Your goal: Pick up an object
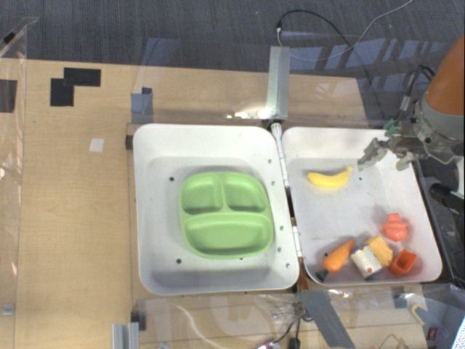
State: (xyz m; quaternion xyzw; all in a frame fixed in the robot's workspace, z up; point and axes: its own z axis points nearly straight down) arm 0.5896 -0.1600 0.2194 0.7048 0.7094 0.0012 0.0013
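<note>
Two white bins seen from above, with the arm entering at three o'clock.

A green divided plate (226,213) is set in the left bin (156,195). In the right bin (407,202), a banana (328,179) lies toward eleven o'clock; a carrot (338,256), a corn piece (381,250), a peach-coloured fruit (396,227) and a red cup (404,262) are clustered at five o'clock. The gripper (385,153) is held with its fingers spread over the bin's one o'clock corner, with nothing between them.

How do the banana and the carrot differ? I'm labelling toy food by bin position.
The banana is yellow and curved; the carrot is orange and straight, tapering. The banana lies alone near the right bin's far end, close to the gripper; the carrot lies at the near edge beside other toys. Both are in the right bin.
</note>
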